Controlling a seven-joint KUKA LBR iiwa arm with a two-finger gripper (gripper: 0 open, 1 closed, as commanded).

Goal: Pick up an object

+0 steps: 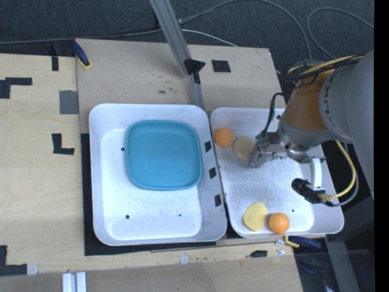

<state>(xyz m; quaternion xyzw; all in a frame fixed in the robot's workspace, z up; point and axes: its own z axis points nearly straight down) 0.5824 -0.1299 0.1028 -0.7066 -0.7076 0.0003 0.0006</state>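
Gripper point(258, 156) sits low in the right bin point(304, 227) touching the beige obj point(243, 146), finger state can't tell, so centre over it w/ care before closing, avoiding the orange ball point(223, 137).

A square turquoise plate point(163, 154) lies flat in the left white bin point(109, 224), which sits side by side with the right bin point(325, 224) on a pale wooden bench point(36, 163). A grey metal post point(173, 26) slants above them, and black cables point(255, 11) trail across the dark floor behind.
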